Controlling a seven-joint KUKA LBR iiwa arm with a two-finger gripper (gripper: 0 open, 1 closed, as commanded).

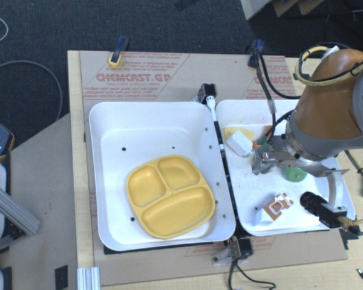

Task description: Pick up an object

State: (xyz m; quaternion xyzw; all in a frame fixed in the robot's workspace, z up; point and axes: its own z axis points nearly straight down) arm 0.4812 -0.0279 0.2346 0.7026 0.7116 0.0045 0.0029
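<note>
claw [261, 162] over right bin [254, 222], grip state unclear | white block [238, 142], green piece [294, 174] close by

Bench [169, 71] carrying 2 white bins side by side

A brown board printed with red lettering is covering the bench top, and the left bin [103, 162] and right bin [248, 225] are sitting directly on it, touching along their inner rims. A black strip [221, 147] is running down the seam between them. A yellow and blue clamp [117, 52] is gripping the board's far edge, a black clamp [255, 52] is sitting further right, and another clamp [237, 248] is gripping the near edge.
</note>
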